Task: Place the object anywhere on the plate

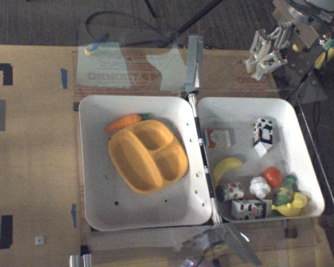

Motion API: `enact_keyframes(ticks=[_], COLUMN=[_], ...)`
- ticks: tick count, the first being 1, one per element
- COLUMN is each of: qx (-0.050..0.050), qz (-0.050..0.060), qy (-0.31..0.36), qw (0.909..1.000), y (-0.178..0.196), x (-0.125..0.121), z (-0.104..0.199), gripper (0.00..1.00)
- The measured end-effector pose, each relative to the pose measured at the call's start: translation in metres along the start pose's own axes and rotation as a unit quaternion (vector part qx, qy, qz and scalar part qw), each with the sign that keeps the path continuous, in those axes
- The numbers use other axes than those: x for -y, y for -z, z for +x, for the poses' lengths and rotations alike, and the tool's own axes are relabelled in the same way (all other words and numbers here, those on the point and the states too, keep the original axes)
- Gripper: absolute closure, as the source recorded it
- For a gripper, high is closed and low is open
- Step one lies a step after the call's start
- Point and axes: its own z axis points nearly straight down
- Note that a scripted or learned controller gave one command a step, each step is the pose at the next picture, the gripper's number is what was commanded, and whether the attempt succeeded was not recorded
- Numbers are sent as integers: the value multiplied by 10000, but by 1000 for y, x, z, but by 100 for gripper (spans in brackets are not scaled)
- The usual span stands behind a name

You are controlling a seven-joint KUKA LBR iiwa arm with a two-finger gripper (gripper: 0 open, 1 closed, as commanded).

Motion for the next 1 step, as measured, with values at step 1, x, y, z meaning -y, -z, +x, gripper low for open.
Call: enact_keyframes(ticks=[1], qx=[-2], qz=[9], qy=[-1591], qw=[9873], y=[-6], x=[35], z=[-4], gripper=[100])
